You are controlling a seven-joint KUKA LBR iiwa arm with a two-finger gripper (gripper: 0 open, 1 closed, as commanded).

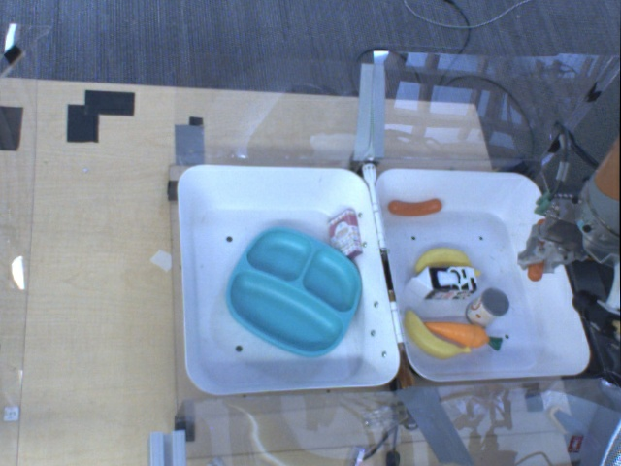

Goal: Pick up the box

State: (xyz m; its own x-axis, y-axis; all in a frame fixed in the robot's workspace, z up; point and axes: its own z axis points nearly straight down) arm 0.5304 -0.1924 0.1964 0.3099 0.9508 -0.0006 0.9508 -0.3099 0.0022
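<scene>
white left bin [204, 260]: small box [345, 232] apparently lying long axis up-down.

A robotics lab bench.
A wooden desk [97, 260] stands on grey carpet [194, 17] and carries two white bins [194, 357], black tape marks [97, 113] and clear guard panels [446, 105]; loose cable [456, 13] trails on the floor, and toy food [446, 333] lies in one bin.
</scene>
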